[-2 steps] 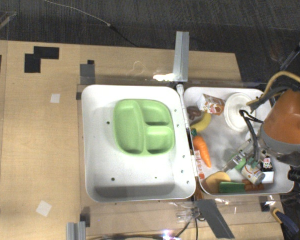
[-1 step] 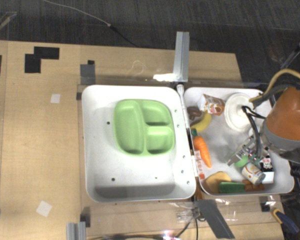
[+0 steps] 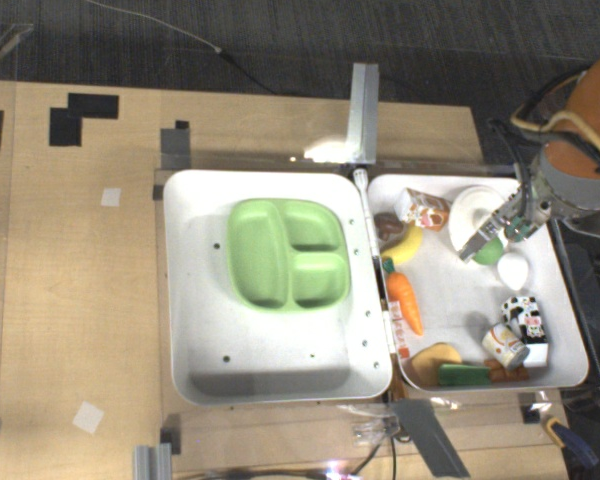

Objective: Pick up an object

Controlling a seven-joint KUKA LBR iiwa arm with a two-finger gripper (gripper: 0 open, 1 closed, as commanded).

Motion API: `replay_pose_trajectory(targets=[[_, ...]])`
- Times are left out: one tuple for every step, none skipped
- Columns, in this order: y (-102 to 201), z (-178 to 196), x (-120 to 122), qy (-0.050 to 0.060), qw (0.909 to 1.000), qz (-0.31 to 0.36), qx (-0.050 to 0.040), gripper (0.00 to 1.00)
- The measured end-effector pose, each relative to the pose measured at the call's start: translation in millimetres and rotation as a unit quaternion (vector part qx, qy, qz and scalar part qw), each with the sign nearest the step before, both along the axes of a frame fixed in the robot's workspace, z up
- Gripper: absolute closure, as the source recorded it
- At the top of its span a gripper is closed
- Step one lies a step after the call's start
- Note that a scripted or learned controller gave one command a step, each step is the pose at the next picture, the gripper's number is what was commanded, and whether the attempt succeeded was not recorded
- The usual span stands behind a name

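My gripper (image 3: 492, 236) hangs over the upper right part of the right bin (image 3: 570, 318), reaching in from the right edge. Right under it lies a small green round object (image 3: 490, 254), partly hidden by the gripper. A white bowl (image 3: 468, 211) sits just to its left and a white egg-shaped piece (image 3: 513, 270) just below it. Whether the gripper touches the green object is not clear from this angle.
The right bin also holds a banana (image 3: 407, 245), a carrot (image 3: 406, 302), a snack bag (image 3: 425, 208), a cow-patterned carton (image 3: 525, 317), a small cup (image 3: 502, 344), a green bar (image 3: 464, 374) and a tan piece (image 3: 436, 355). A green divided plate (image 3: 285, 253) lies in the left bin (image 3: 195, 348).
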State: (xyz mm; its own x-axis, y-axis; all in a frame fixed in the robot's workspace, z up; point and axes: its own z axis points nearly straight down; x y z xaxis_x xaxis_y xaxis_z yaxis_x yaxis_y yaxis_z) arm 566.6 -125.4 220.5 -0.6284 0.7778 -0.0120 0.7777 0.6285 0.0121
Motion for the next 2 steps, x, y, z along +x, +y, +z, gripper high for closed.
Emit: replay_pose_trajectory(targets=[[76.0,21.8,2.1,0.005,0.9999,0.012,0.0013,1.0],[146.5,11.2,7.0,0.006,0.996,-0.089,0.0026,1.0]])
